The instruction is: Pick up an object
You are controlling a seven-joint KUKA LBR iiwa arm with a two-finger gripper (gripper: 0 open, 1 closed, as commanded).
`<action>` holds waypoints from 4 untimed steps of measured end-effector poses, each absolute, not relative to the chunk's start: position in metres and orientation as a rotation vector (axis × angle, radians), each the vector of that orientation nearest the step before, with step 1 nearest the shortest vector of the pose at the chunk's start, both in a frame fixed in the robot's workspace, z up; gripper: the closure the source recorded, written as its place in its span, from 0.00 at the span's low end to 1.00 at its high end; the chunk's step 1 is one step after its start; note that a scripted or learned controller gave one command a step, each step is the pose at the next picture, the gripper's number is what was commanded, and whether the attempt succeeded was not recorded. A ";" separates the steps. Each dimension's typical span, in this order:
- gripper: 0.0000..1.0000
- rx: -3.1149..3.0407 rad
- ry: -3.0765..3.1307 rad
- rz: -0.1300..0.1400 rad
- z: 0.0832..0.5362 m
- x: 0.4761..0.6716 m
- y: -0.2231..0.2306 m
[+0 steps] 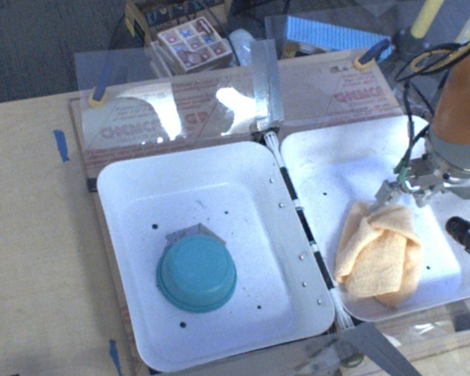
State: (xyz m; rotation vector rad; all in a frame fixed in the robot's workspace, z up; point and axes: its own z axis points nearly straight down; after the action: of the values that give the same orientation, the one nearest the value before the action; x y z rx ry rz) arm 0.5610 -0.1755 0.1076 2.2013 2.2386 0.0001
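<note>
Two white bins (pixel 128 192) on bench; we're at approach w/ gripper (pixel 404 189), can't tell its state. Cloth (pixel 378 256) just below-left; next: drop, close on it.

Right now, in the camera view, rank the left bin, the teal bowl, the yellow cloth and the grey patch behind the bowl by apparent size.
1. Left bin, clearly largest.
2. Yellow cloth and teal bowl: they look about alike; the cloth is crumpled, so no ranking between them.
3. Grey patch, smallest, partly hidden by the bowl.
</note>
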 end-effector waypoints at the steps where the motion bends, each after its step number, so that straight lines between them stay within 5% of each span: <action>1: 0.00 2.086 2.338 0.007 0.088 0.483 -0.199; 3: 0.00 1.855 2.519 0.009 0.089 0.510 -0.104; 4: 0.00 1.977 2.426 0.010 0.089 0.569 -0.101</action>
State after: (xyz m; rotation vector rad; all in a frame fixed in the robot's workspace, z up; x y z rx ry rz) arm 0.5694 -0.1010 0.0888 1.9771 2.4260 0.0097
